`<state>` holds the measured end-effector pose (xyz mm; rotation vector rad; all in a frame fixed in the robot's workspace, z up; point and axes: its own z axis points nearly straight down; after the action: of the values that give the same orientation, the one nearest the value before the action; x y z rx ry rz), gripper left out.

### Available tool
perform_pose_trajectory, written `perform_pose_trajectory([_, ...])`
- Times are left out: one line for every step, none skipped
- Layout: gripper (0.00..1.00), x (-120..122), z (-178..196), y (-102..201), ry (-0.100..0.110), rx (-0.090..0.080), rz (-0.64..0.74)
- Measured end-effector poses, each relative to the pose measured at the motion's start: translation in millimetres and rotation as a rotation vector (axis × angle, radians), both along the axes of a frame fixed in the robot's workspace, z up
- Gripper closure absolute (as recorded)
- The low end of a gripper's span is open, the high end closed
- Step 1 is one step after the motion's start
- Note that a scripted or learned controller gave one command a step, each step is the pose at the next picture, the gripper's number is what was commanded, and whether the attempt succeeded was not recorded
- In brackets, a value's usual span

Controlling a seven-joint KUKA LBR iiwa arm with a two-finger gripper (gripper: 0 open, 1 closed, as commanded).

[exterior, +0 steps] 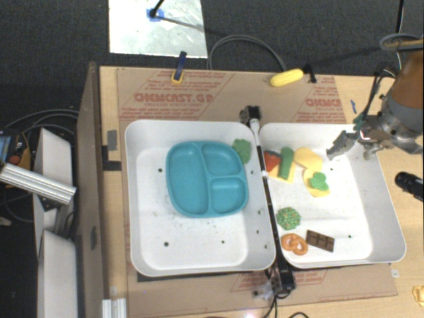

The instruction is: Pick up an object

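**Arm poised over the right bin's far edge**

The gripper hangs above the right bin, holding nothing; whether it is wide or narrow cannot be told. Below lie a green block, yellow pieces, a pretzel and a brown bar. A blue tray sits in the left bin.
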<state>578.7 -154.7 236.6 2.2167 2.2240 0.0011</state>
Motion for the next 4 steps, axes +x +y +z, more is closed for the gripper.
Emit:
perform_pose_trajectory([0.00, -2.4, -156.7, -0.9, 0.011, 0.003, -0.002])
perform_pose_trajectory([0.00, 89.4, -143.6, -35.2, -0.010, -0.004, 0.003])
perform_pose_trajectory([0.00, 91.4, -151.2, 11.3, -0.002, 0.000, 0.005])
perform_pose_trajectory([0.00, 90.9, -114.4, 67.8, -0.002, 0.002, 0.006])
